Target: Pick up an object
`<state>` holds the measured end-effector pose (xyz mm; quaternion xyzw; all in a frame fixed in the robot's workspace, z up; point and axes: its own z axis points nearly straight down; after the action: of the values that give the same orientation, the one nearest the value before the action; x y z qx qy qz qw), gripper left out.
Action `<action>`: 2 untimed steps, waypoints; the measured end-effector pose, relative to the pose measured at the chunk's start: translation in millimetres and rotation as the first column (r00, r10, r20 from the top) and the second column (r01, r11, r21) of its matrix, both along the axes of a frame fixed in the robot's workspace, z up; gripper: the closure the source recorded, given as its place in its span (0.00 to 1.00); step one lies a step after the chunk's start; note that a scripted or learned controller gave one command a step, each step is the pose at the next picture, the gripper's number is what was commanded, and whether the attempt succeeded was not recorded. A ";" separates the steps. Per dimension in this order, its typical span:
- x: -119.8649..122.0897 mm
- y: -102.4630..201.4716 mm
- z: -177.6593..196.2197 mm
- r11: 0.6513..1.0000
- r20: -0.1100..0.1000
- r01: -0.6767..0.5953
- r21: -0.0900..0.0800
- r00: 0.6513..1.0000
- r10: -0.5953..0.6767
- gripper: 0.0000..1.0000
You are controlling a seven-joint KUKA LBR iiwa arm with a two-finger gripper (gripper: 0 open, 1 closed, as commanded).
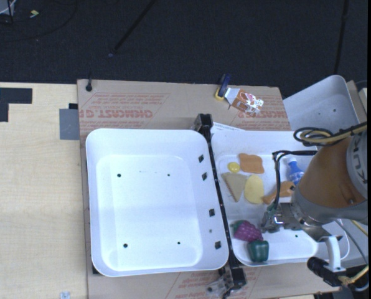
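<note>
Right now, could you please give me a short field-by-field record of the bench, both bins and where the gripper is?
left bin: large, white, shallow
right bin: white, holds the small items
items in right bin: purple grapes, green pepper, yellow piece, orange piece, tan wedge, blue item
arm: enters from the view's right, over the right bin
gripper: low, just right of the purple grapes
object held: none seen

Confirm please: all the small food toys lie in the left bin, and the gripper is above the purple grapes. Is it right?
Not quite. The camera view shows the food toys lying in the right bin, not the left bin. The gripper is indeed close above the purple grapes.
</note>
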<state>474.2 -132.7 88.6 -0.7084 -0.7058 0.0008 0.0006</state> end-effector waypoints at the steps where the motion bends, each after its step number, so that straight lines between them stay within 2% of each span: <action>1: 0.6 -0.3 9.6 1.000 -0.002 0.005 0.001 1.000 -0.005 1.00; 2: 100.9 -5.2 -0.9 1.000 0.007 -0.007 -0.001 1.000 0.007 1.00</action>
<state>575.0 -137.9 87.6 -0.7059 -0.7083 -0.0014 -0.0024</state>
